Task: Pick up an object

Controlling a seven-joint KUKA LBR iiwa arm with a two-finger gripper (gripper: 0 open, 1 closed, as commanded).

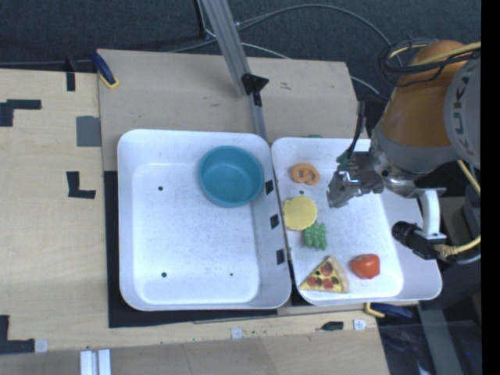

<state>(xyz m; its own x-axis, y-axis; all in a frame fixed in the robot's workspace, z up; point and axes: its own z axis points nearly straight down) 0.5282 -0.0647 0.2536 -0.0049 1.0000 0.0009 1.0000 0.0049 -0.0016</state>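
White bins (141, 209) sit on a tan bench (47, 233) (dark floor behind); tool (342, 191) state unclear.

We are counting two shallow white plastic bins: a left bin (141, 233) and a right bin (391, 283). In the left we are seeing one round blue bowl (230, 176). In the right we are finding five toy foods: one orange pretzel-shaped piece (305, 173), one yellow round disc (299, 212), one green bunch (315, 235), one pizza slice (326, 276) and one red tomato (365, 266).
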